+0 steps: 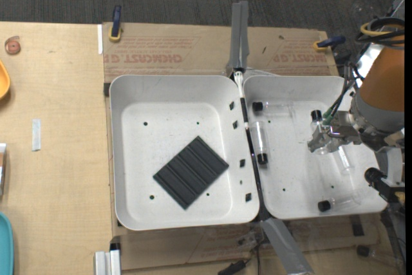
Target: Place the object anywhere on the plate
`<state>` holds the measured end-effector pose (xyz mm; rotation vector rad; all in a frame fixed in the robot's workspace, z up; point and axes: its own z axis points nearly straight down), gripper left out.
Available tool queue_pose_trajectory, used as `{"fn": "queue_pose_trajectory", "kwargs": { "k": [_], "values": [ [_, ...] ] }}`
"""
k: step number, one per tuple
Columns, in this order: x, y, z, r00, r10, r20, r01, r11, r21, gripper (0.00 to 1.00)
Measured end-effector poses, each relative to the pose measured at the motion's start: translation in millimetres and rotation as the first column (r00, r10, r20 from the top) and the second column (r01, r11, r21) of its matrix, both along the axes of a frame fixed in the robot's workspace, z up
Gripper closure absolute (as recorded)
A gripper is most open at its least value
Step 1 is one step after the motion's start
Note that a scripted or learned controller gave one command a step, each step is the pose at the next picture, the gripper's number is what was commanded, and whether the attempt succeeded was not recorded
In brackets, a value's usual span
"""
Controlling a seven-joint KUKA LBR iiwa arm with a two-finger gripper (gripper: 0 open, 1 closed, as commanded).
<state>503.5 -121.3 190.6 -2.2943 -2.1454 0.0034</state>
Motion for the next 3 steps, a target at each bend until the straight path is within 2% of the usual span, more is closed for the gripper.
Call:
{"fn": "queue_pose_trajectory", "kwargs": {
  "k": [1,2,3],
  "values": [
    [94.2,37.9,-0.3,1.0,0.0,-0.002,0.0,1.0,-0.001,1.0],
    [44.4,123.3,58.3,1.0,0.001,-0.002,-0.001,1.0,-0.001,1.0],
    [39.1,216.2,-1.3,0.989,-0.147,-0.005,0.147,0.989,-0.003,1.0]
  ]
}}
